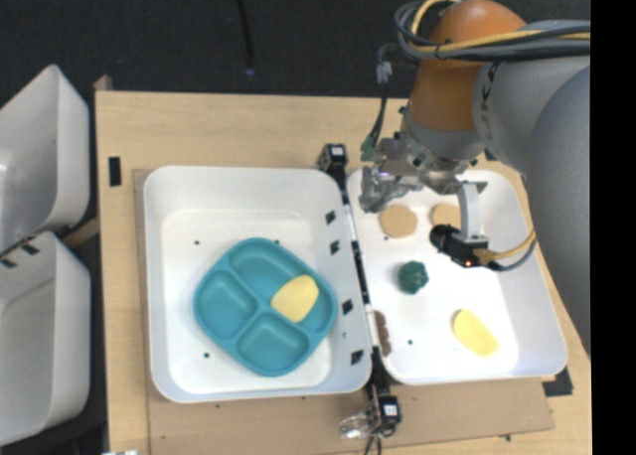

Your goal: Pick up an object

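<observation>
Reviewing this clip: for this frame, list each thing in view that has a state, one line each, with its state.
Gripper: low over the back of the right bin, nothing visibly between its fingers.
Blue divided plate: flat in the left bin.
Yellow piece on plate: lying in one compartment.
Tan round disc: flat on right bin floor, beside gripper.
Second tan disc: flat, partly hidden.
Dark green lump: resting free.
Yellow oval piece: resting free.

Arm point(537, 75): cut off by the right edge, so its base cannot be seen.
Gripper point(422, 207): fingertips too small and crowded under the wrist to read.
Right bin point(527, 344): far rim hidden beneath the arm.
Tan disc point(446, 215): partly covered by the gripper.
White objects point(40, 244): cut off at the left edge, identity unclear.
</observation>
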`<state>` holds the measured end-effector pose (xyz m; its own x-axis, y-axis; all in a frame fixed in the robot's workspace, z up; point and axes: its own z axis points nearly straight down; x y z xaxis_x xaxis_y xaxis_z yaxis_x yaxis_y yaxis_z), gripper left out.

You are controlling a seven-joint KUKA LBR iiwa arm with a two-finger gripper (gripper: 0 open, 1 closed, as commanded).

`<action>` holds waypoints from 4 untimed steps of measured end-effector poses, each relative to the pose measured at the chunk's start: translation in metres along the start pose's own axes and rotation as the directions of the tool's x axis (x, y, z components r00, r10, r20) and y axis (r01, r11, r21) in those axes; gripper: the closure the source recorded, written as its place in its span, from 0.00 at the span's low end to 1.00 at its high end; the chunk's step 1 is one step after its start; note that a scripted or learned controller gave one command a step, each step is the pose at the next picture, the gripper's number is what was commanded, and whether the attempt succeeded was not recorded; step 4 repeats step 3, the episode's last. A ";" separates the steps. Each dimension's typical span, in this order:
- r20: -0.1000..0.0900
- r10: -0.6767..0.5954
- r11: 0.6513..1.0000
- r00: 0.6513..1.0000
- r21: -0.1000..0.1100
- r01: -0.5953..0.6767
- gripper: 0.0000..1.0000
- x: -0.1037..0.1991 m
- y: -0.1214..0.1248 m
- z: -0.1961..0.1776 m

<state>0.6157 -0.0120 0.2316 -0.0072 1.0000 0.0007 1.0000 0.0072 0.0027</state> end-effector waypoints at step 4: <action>0.003 0.004 1.000 1.000 0.002 -0.004 0.00 0.092 0.068 -0.015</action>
